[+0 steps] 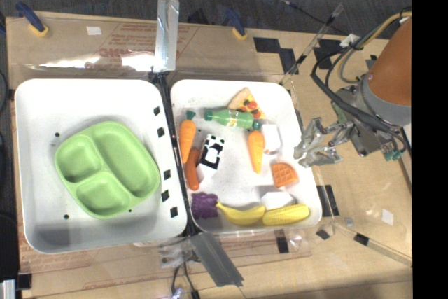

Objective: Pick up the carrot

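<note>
Two carrots lie in the right bin [301,115]. One carrot [256,150] rests near the middle with its green top pointing away from me. The other carrot [187,138] lies along the bin's left wall, just above a reddish sausage [192,174]. My gripper [319,144] hangs just outside the bin's right wall, level with the middle carrot and about a hand's width to its right. Its fingers look spread and nothing sits between them.
Around the carrots are a green bottle [231,118], a pizza slice [245,101], a black-and-white cube [212,151], a waffle [284,174], white blocks [271,138], a banana [240,213], corn [285,214] and grapes [204,204]. A green divided plate [106,168] fills the left bin [31,115].
</note>
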